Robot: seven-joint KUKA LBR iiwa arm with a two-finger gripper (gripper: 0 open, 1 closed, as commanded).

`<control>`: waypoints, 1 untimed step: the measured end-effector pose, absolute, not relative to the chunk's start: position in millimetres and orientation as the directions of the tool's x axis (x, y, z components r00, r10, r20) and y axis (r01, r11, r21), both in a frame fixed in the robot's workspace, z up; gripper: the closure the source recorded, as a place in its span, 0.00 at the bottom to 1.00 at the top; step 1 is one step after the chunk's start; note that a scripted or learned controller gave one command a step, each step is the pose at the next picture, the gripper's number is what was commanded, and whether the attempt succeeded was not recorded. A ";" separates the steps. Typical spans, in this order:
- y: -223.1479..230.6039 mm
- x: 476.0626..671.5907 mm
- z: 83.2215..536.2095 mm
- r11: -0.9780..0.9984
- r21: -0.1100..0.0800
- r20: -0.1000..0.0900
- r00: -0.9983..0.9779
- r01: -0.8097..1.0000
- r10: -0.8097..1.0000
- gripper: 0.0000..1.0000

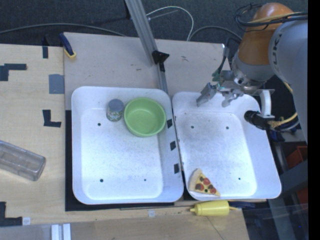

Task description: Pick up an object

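Observation:
A green bowl [145, 116] sits at the back of the left bin [87, 184], with a small grey can [115, 110] just to its left. A pizza slice toy [203, 182] lies at the front left corner of the right bin [260, 154]. My gripper [216, 97] hangs over the back edge of the right bin, fingers spread open with nothing between them. It is well apart from the pizza slice and the bowl.
A yellow bottle [210, 208] lies on the bench just in front of the right bin. A clear plastic cup [20, 160] lies on its side far left. A grey metal pole [145, 29] rises behind the bins. Cables trail at the right.

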State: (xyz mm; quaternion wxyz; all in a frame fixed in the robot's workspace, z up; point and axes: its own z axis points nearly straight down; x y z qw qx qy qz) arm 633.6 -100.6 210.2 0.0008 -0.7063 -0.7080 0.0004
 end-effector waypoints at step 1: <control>-100.7 633.6 210.2 0.003 -0.002 0.001 -0.003 1.000 1.000 0.00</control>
